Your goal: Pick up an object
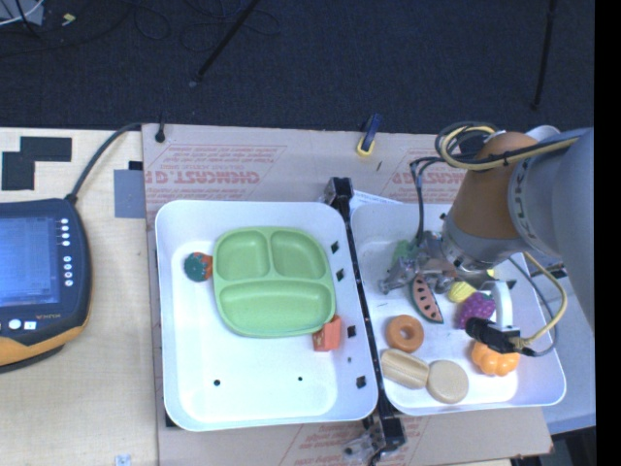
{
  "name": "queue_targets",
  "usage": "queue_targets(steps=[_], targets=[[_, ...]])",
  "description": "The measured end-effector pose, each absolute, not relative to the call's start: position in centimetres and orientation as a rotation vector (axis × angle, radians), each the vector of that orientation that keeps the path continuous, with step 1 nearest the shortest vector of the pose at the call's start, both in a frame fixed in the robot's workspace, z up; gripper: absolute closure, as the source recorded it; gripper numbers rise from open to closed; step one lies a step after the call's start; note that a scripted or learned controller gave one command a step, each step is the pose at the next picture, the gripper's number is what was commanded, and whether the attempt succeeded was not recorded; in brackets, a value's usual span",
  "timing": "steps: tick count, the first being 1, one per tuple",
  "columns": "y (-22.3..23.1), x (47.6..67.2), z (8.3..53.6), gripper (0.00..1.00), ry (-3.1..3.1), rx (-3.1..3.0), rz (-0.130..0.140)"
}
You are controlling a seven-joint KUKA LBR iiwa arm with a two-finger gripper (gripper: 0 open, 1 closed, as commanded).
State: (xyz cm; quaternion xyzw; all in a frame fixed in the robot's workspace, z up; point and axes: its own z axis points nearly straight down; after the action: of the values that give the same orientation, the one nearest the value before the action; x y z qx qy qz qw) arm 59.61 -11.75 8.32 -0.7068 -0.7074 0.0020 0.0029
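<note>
Camera view looks down on 2 white bins side by side. Nearest in the right bin (539, 388) lie a tan bread roll (403, 368) and a pale round disc (448, 381), touching each other. Just beyond them sit a brown doughnut (405, 334) on the left and an orange toy fruit (495, 360) on the right. Farther in, a purple grape bunch (475, 309), a small yellow piece (462, 291) and a watermelon slice (427, 299) crowd together, with a grey-green toy (398, 270) at their far left. The gripper (456, 276) hangs low over this cluster, close to the yellow piece; I cannot tell whether it is open or closed, and nothing is seen in its hold. In the left bin (252, 386), an orange block (329, 336) lies at the near right corner of a green 3-part plate (272, 282), and a small teal and red ball (199, 267) sits just left of the plate. Farthest, a blue and yellow clamp (369, 136) grips the cardboard edge.
</note>
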Motion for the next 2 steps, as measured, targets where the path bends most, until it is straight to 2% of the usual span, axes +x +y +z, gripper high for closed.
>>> queue_targets(steps=[1, 2], targets=[[-11.9, 59.6, 9.3, 1.0, -2.212, -2.218, 0.008], [-12.3, 59.3, 13.4, 1.0, -2.212, -2.227, 0.003]])
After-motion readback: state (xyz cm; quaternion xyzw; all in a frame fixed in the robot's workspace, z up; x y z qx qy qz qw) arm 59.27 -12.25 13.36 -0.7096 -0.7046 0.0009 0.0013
